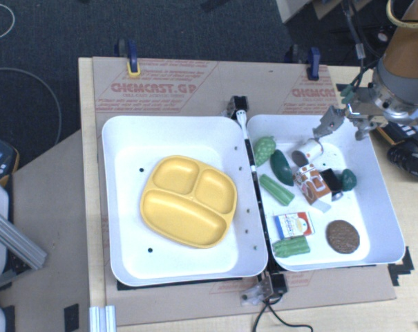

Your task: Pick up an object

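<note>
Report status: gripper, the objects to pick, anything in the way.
Gripper over the right bin's far edge, nothing seen between fingers. Toys heaped mid-bin, brown disc lying apart near front. Yellow tray sits alone in left bin.

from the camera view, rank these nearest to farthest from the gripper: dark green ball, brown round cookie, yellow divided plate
Measured from the gripper, over the back of the right bin:
1. Dark green ball, right bin, just in front of the gripper.
2. Brown round cookie, front right corner of the same bin.
3. Yellow divided plate, middle of the left bin, well across the divider.
</note>
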